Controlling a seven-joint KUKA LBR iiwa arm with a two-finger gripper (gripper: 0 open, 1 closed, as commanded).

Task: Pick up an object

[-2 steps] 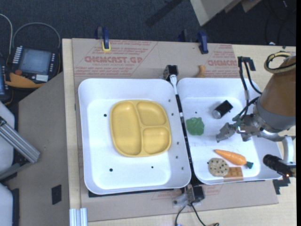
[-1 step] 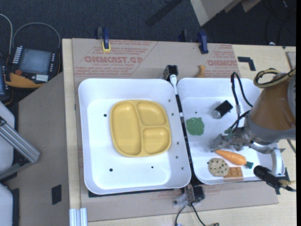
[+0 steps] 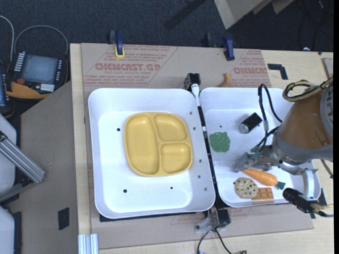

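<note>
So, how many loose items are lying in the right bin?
5: a green piece near the left wall, a dark cylinder further back, a carrot by the tool, then a speckled cookie and brown cracker in front. The arm may hide more.

The grey KUKA arm enters at the right edge of the frame as a broad rounded body, with a wide orange-brown band wrapping its upper part and a pale grey metallic ring beneath it. A thin yellowish cable loops above the band near the upper right, and a black cable curves down its left side. Below the ring sits a darker grey gripper mount with angular metal parts. A white bracket and a black connector show at the lower right.
</note>
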